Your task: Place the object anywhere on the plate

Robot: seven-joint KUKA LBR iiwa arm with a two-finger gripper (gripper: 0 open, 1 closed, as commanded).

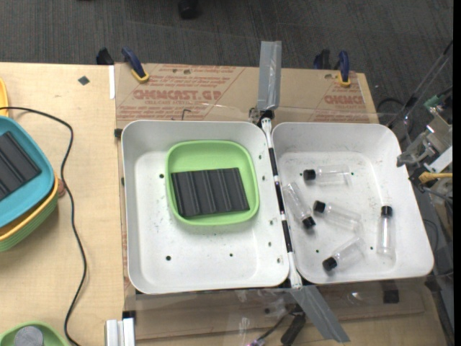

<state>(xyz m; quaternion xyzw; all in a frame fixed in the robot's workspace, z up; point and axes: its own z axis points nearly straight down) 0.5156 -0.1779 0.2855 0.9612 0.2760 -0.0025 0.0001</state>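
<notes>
Wooden bench [57, 265], with a cardboard sheet [238, 85] clamped at the far edge.

Left bin [144, 258] and right bin [410, 258], white and shallow, set side by side with rims touching along the centre line.

Green plate [176, 157], squarish with rounded corners, seated in the far half of the left bin. Dark ribbed insert [210, 192] lying flat inside the plate.

Five clear vials with black caps, all on their sides in the right bin, well apart from the plate:
- far vial [330, 173], near the bin's far wall;
- left vial [295, 199], just beside the centre line;
- middle vial [340, 216];
- right vial [387, 233], pointing toward the far wall;
- near vial [343, 254], tilted.

Gripper [431, 148] at the view's right edge, outside the right bin's rim, apart from every vial. Open or closed: cannot tell.
</notes>
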